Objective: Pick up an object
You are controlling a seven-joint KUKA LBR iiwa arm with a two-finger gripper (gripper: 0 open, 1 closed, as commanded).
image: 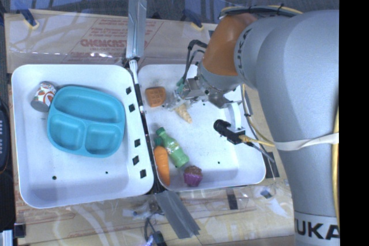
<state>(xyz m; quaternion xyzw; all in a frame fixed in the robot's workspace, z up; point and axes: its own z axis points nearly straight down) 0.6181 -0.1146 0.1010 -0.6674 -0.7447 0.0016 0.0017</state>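
Observation:
In the right bin (230, 167) lie a brown bread-like block (154, 96), a small beige cone-shaped piece (184, 114), a green bottle (173, 148), an orange carrot (162, 165) and a purple toy (193, 176). My gripper (182, 93) hangs low over the bin's upper left part, between the brown block and the beige cone. It sits just above the cone and right of the block. The arm's orange band and grey body hide the bin's upper right part.
The left bin (34, 181) holds a blue divided tray (86, 121) and a small round patterned can (42, 96) at its upper left. A metal divider (137, 31) runs between the bins. A black connector with cable (229, 132) hangs from the arm over the right bin.

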